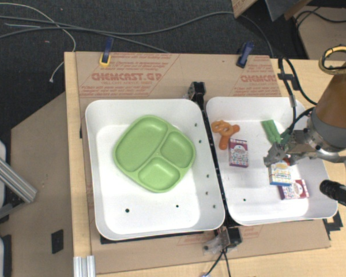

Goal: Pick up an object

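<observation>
Camera view: fingers (275, 157) hang low in the right bin (251, 203), near the small card (281, 173). Open or closed, I cannot tell. Nothing looks picked up yet.

Left bin (104, 212): white plastic, smooth, slight sheen. Right bin (248, 203): same white plastic. Divided plate (154, 153): pale green plastic, smooth, matt to satin finish. Bench (161, 74) covered in brown cardboard sheet, matt, with printed red lettering. Orange toy (225, 132): looks like soft plastic or rubber, smooth. Green piece (270, 130): plastic, smooth. Purple packet (239, 153) and two small packets (287, 180): printed card or paper, surface detail too small to judge. Gripper (279, 152): grey metal, dull finish. Arm (337, 105): orange band smooth and slightly glossy. Clamps (245, 54): blue plastic. Floor (40, 68): dark carpet, rough.
</observation>
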You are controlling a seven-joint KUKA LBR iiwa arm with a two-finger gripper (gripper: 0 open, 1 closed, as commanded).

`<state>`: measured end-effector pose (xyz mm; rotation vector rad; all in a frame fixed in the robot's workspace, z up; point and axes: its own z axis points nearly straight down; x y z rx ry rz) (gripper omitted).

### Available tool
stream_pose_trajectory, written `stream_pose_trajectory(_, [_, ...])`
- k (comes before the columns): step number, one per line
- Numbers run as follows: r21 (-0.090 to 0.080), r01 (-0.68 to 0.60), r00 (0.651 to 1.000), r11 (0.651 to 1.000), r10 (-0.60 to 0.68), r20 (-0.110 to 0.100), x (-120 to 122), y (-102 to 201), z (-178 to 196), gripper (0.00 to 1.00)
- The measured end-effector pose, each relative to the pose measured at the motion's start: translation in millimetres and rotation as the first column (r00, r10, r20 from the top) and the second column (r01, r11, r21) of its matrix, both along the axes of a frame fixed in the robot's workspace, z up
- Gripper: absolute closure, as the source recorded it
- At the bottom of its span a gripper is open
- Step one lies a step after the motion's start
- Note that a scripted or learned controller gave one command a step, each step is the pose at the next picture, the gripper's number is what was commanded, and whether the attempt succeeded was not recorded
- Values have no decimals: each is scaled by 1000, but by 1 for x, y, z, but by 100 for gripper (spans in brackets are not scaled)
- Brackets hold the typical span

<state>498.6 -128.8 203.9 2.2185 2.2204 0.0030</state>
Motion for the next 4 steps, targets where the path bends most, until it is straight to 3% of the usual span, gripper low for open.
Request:
stream_pose_trajectory(2, [2, -6, 1000, 1000, 6, -1, 41, 111, 21, 100])
stream_pose_trajectory(4, [3, -6, 1000, 1000, 6, -3, 60, 214, 8, 100])
